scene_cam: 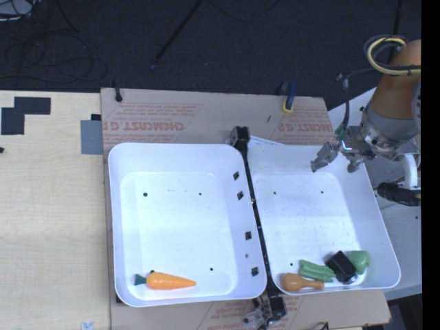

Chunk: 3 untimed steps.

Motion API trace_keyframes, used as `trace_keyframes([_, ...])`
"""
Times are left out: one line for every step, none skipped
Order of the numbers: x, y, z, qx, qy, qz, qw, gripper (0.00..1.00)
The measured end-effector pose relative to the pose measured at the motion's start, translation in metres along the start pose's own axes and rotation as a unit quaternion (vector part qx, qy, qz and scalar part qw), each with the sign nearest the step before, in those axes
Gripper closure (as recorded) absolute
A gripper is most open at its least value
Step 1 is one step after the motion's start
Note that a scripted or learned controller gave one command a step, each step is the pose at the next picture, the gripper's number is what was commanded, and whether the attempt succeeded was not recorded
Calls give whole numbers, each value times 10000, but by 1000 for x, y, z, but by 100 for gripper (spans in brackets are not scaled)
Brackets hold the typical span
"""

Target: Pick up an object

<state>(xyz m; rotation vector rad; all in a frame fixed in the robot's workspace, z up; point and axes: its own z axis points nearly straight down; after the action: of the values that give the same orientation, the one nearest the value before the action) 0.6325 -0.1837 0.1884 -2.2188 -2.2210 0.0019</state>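
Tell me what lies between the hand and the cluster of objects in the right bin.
In the camera view, bare white floor of the right bin lies between the hand and the cluster at its near edge.

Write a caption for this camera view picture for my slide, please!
Robot arm waits above the right bin; a toy carrot lies in the left bin.
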Motion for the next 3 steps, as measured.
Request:
trace_keyframes([-30,13,-168,-97,-41,-10,9999,0])
trace_keyframes([11,-23,35,87,32,17,10000,0])
trace_keyframes([-32,-18,-167,-94,-43,10,9999,0])
